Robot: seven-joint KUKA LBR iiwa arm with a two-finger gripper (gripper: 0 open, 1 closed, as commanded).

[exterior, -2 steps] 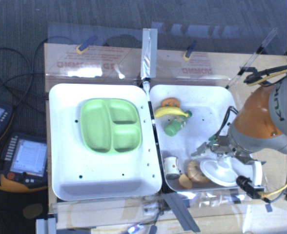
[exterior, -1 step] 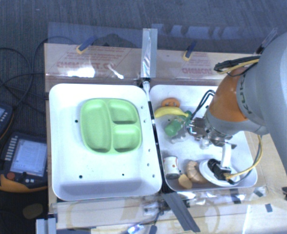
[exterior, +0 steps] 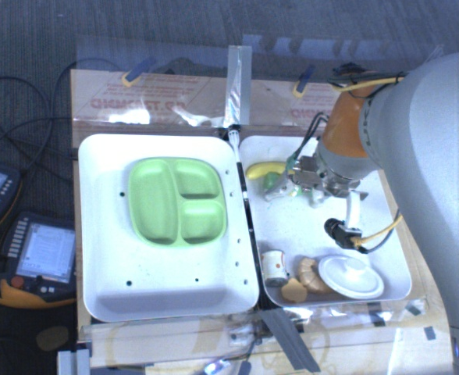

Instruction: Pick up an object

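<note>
My jaws (exterior: 286, 180) hang low in the right bin (exterior: 393, 241), at its far left corner; whether they are parted or clenched I cannot tell. A yellow-green thing (exterior: 262, 173) lies just beside them. Nearer the front wall sit a small can (exterior: 274, 267) and a white lid (exterior: 352, 276).

Red print on cardboard sheet (exterior: 155, 100) behind bins, upper centre of frame: present but illegible. Handheld screen (exterior: 46, 250), left edge: unreadable.
</note>
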